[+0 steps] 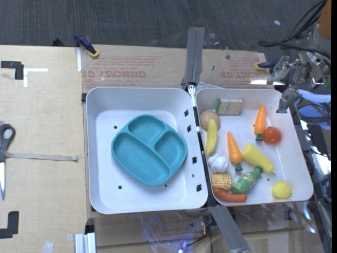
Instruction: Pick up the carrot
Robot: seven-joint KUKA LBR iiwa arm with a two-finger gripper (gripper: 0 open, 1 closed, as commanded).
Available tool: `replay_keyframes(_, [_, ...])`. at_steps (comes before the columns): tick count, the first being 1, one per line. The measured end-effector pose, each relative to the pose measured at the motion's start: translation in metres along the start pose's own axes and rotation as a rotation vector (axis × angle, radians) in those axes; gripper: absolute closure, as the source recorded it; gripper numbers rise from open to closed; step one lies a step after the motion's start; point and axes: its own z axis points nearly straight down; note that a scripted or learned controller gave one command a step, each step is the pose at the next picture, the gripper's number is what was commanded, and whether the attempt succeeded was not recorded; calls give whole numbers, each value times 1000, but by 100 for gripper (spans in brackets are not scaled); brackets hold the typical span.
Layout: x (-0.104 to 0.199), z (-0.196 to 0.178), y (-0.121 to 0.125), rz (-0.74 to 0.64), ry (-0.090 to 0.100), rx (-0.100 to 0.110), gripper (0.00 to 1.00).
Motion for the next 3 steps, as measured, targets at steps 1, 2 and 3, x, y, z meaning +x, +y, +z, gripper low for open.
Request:
replay_keyframes(1, [-22, 123, 9, 106, 2, 0, 0])
replay_keyframes(2, [33, 193, 75, 100, -1, 0, 0])
replay_keyframes(3, [81, 193, 67, 385, -1, 0, 0])
